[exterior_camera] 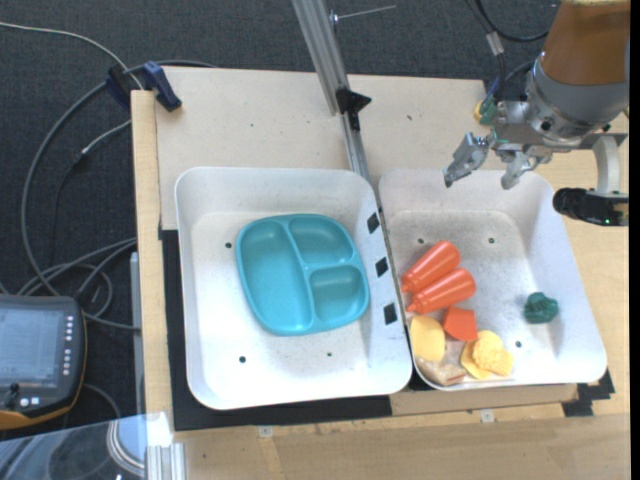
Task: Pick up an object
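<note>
gripper (487,170) upper right, fingers spread, empty, above right bin's (575,268) back rim | targets lower right: two orange carrots (437,277), yellow pieces (476,352), green piece (541,308) alone | risk: toys packed touching, fingers may jam or nudge neighbours; carrots could roll

On the tabletop (250,108), the left shallow white plastic bin (200,298) holds a teal divided plastic tray (300,273). The right shallow white plastic bin (570,268) holds two orange toy carrots (438,276) behind yellow toy foods (465,348), with a small dark-green toy (541,308) to their right.

Grey arm (575,93), orange band, metal tool (490,173)
</note>
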You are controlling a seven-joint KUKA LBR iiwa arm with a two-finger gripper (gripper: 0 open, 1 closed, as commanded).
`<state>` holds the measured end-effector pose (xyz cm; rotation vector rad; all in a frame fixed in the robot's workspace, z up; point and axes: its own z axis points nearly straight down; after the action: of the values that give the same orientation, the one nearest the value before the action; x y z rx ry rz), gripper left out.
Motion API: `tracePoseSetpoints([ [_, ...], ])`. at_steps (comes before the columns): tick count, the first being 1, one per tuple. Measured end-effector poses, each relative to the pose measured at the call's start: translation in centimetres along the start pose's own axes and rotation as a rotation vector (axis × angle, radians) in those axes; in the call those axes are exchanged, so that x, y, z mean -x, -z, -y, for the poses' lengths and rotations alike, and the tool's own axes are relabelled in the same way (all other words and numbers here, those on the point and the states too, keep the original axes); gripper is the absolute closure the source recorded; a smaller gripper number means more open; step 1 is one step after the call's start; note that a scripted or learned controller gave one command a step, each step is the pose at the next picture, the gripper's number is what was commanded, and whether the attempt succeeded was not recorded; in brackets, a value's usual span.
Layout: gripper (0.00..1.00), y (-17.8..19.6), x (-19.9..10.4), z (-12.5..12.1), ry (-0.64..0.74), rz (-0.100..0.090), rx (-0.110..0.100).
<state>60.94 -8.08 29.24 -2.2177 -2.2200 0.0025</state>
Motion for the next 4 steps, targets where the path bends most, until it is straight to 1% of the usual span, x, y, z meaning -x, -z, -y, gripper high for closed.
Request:
tracePoseSetpoints([
  [1,0.0,0.0,0.0,0.0,-0.001,0.0,0.0],
  [2,0.0,-4.1,-0.2,0.2,-0.001,0.001,-0.001],
  [3,0.0,-10.3,0.4,0.3,-0.001,0.0,-0.006],
  [4,0.0,-16.5,0.0,0.7,-0.001,-0.001,-0.005],
])
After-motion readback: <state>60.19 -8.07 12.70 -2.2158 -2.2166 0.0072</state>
